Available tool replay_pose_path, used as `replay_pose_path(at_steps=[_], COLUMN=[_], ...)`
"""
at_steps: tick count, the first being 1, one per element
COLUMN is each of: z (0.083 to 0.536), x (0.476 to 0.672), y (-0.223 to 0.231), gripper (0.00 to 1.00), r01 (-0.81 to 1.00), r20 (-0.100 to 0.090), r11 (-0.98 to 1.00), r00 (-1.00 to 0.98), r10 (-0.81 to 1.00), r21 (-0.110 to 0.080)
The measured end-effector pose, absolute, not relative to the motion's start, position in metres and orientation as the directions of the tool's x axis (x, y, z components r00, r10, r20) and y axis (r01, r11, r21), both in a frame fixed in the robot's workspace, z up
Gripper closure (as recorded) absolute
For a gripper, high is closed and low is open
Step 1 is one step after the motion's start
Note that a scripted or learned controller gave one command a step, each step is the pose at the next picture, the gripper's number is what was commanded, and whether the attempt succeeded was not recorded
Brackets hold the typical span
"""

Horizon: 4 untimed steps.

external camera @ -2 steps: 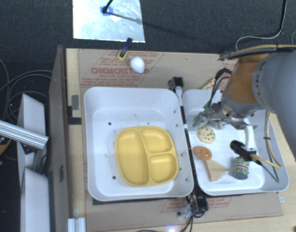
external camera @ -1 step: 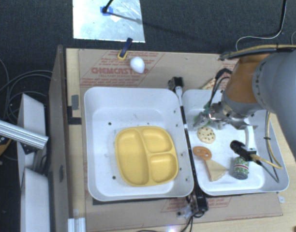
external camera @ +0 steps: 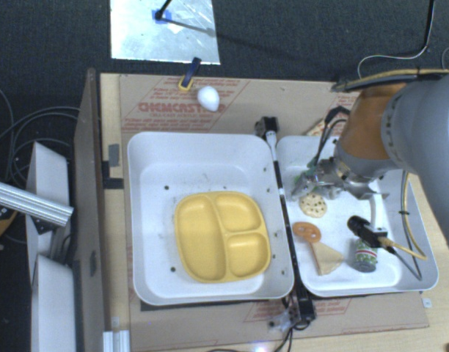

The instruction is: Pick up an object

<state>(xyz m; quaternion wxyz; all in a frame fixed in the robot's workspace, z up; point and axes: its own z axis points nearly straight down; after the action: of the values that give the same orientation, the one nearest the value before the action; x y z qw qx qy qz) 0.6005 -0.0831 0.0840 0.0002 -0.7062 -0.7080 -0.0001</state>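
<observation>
Gripper point(external camera: 312, 184) above cookie point(external camera: 312, 206), pretzel point(external camera: 307, 232), can point(external camera: 364, 258) nearby

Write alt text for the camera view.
A grey robot arm reaches from the right over the right bin, which holds a cookie, a pretzel and a small can. The left bin holds a yellow divided plate.

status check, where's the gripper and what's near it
Gripper low in right bin, just above the cookie. Pretzel, wedge, small can nearby. Yellow tray in left bin.
</observation>
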Motion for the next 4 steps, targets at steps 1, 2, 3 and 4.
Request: replay_pose_path(at_steps=[1,2,3,4], z=[0.084,0.084,0.084,0.085], x=[0.602,0.602,0.587,0.624], y=[-0.083,-0.083,-0.089,-0.093], gripper=[0.0,0.0,0.0,0.0], r01=[1.0,1.0,1.0,1.0], r20=[0.001,0.001,0.0,0.0], r11=[0.002,0.002,0.0,0.005], r00=[-0.002,-0.002,0.0,-0.005], r10=[1.0,1.0,1.0,1.0], r21=[0.001,0.001,-0.001,0.005])
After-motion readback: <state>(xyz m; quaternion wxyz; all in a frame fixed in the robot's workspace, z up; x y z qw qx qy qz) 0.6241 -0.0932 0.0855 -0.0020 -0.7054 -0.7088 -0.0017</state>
